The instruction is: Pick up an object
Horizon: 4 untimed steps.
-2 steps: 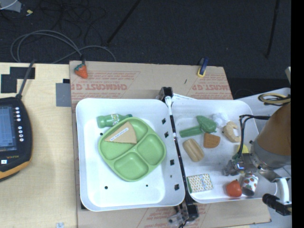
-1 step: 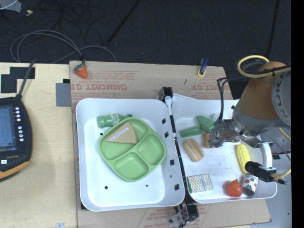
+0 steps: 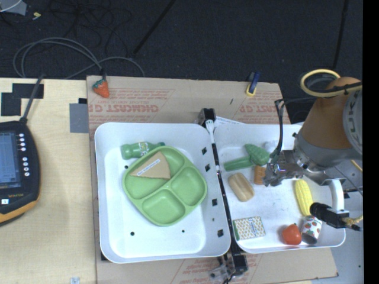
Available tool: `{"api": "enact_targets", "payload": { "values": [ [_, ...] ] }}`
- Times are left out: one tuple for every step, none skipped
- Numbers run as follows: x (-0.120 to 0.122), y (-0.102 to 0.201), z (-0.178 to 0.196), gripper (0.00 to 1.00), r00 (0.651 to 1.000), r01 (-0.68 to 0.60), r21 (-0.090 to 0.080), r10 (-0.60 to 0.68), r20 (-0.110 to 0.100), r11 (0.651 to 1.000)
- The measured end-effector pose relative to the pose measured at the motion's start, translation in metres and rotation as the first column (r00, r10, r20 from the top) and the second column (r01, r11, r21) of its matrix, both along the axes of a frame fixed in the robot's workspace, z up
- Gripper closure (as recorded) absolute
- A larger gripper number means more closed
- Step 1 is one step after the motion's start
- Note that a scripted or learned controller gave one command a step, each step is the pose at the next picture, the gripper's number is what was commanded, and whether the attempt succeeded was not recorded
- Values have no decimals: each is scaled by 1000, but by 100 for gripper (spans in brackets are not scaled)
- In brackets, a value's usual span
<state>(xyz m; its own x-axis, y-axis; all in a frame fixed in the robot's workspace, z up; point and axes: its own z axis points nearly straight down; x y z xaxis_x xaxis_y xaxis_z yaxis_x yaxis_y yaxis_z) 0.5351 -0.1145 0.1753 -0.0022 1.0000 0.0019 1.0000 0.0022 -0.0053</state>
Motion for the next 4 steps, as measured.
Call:
{"api": "enact_targets", "payload": {
  "values": [
    [0, -1, 9, 100, 1000, -1, 1, 1, -3, 1000],
    [-54, -18, -77, 100, 1000, 3, -2, -3, 4, 1000],
    [-6, 65, 18, 100, 1000, -7, 0, 7, 13, 1000],
    [-50, 61, 11, 100, 1000, 2, 0, -2, -2, 1000]
  ]
}}
